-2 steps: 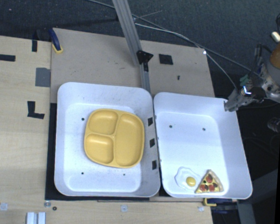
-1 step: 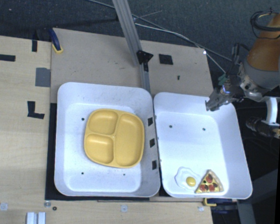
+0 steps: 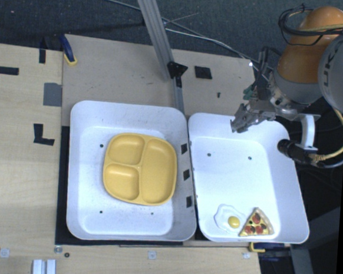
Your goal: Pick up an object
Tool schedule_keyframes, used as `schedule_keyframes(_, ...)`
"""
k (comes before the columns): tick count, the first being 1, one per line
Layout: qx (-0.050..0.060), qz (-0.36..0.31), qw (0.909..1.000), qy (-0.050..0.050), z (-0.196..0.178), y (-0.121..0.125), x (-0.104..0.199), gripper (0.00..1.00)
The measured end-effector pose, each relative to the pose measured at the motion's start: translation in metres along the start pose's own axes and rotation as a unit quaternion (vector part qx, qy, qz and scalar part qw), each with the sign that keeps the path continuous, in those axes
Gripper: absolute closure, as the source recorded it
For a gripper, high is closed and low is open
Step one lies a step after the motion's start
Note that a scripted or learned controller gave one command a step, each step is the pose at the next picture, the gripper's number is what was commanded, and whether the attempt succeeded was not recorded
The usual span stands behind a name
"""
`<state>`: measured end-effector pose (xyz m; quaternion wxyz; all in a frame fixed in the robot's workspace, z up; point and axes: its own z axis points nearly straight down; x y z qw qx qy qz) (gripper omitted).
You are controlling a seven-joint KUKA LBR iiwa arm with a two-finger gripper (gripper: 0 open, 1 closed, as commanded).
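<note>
Right, I'm at the approach step. My gripper (image 3: 241, 125) hangs over the far rim of the right bin (image 3: 287, 172), nothing between its fingers; whether it's released or clenched I cannot tell. Candidates sit at that bin's near edge: fried egg (image 3: 228, 218) just beside pizza slice (image 3: 257, 223), close to the near right corner. The yellow tray (image 3: 140, 169) is mid left bin (image 3: 78, 155). Next move, I reckon: traverse to the near edge, then descend.

Two white bins (image 3: 75, 155), tan bench (image 3: 15, 168) w/ black tape marks (image 3: 41, 134)
</note>
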<state>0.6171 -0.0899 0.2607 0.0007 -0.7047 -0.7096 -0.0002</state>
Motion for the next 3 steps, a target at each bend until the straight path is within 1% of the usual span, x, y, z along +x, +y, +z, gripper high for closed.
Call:
schedule_keyframes(1, 0.0, 0.0, 1.0, 0.0, -0.003, -0.001, 0.055, 1.0)
schedule_keyframes(2, 0.001, 0.0, 1.0, 0.0, 0.012, -0.001, 0.117, 1.0)
schedule_keyframes(3, 0.002, 0.0, 1.0, -0.001, 0.029, -0.008, 0.173, 1.0)
